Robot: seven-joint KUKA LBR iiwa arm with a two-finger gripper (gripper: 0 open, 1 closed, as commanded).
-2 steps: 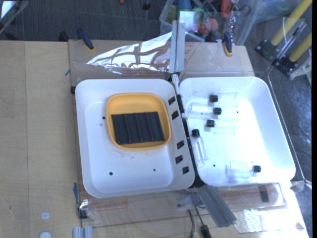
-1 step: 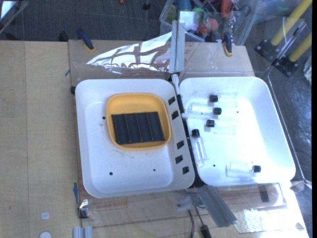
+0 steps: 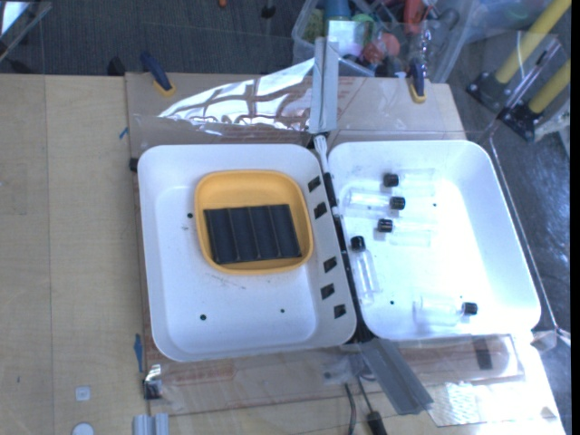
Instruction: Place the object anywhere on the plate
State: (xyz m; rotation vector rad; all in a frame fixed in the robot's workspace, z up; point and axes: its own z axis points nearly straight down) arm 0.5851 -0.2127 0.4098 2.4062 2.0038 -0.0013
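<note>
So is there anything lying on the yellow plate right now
Yes, a dark ribbed rectangular object lies flat on the yellow plate in the left bin.

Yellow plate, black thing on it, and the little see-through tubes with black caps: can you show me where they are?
Yellow plate [image 3: 210, 191]: camera view, on its bare upper-left rim.
Black ridged block [image 3: 252, 234]: camera view, on its middle.
Clear tube [image 3: 370, 201]: camera view, on its see-through body, right bin.
</note>
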